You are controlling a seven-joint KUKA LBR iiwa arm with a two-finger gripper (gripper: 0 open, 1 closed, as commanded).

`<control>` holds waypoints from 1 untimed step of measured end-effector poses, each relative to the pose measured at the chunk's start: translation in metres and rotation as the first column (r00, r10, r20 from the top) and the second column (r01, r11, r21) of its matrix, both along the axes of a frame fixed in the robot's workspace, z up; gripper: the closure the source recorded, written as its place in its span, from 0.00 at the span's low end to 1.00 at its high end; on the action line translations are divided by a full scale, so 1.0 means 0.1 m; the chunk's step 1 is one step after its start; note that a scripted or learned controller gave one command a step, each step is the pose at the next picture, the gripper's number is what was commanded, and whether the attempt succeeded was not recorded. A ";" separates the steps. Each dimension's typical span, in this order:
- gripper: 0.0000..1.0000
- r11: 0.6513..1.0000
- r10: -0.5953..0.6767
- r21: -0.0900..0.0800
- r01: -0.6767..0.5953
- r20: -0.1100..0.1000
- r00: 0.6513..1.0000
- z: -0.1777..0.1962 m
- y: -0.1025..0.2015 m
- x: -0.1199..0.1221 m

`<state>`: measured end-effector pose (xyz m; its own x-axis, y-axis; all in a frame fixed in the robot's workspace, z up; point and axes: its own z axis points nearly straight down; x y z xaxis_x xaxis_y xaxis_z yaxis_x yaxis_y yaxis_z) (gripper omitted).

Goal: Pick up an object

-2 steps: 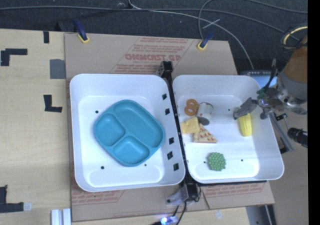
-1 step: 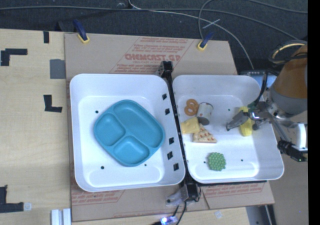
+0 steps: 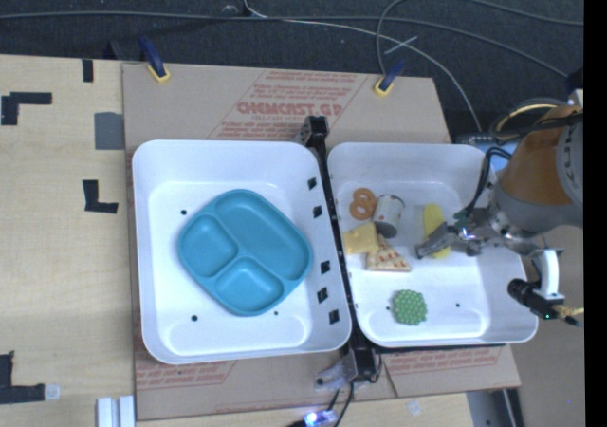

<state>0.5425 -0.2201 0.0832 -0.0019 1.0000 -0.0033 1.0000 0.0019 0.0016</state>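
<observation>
Your gripper (image 3: 434, 247) sits low in the right bin (image 3: 474, 316), just beside the yellow piece (image 3: 432, 219); whether its jaws are spread or pinching, you cannot tell. Nothing looks held. Watch the crowding: the cracker (image 3: 387, 259), cheese wedge (image 3: 359, 239) and cup (image 3: 387, 213) lie close together, so a closing grasp could nudge neighbours or slip off.

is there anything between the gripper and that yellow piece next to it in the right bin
Nothing visible. The gripper sits low in the right bin, just beside the yellow piece, with only bare bin floor between them. The small can lies farther left.
</observation>
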 end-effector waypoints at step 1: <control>1.00 1.000 0.000 -0.003 0.000 0.004 1.000 0.14 -0.01 0.01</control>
<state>0.5438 -0.2211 0.0970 -0.0023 1.0000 -0.0059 1.0000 0.0024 0.0057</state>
